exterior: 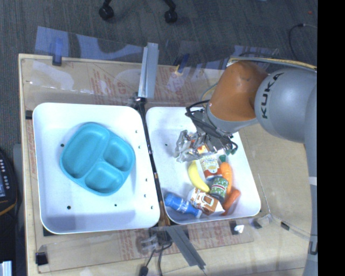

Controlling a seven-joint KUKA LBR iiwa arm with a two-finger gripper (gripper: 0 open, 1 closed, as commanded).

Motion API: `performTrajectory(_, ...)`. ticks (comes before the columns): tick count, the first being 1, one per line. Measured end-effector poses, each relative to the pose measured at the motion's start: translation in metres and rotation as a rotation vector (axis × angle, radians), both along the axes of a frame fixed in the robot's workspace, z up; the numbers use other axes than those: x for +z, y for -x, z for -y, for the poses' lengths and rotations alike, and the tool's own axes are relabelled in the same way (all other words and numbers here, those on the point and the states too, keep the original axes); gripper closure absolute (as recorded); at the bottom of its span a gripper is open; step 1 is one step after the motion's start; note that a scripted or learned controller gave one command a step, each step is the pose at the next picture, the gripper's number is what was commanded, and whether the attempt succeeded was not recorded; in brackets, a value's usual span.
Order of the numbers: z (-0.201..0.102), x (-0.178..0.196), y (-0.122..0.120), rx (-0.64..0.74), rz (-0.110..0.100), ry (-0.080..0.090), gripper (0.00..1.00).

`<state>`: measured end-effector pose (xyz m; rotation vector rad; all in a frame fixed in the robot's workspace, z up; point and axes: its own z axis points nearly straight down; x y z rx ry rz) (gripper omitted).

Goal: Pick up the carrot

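Below, tan bench (81, 81), two white bins (48, 205), dark carpet (54, 16).

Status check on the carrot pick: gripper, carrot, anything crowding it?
Gripper over right bin, nothing between fingers. Carrot lying among clutter, not picked. Green-labelled can, banana and juice carton crowd it.

"KUKA" stands in dark letters on the grey arm (280, 102); faint red print on the bench (97, 86) is too blurred to read
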<state>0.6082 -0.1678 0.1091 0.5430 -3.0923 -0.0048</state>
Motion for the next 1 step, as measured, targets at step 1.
performTrajectory(1,-0.0195,-0.0189,0.0158,-0.633,-0.004,0.003,1.00)
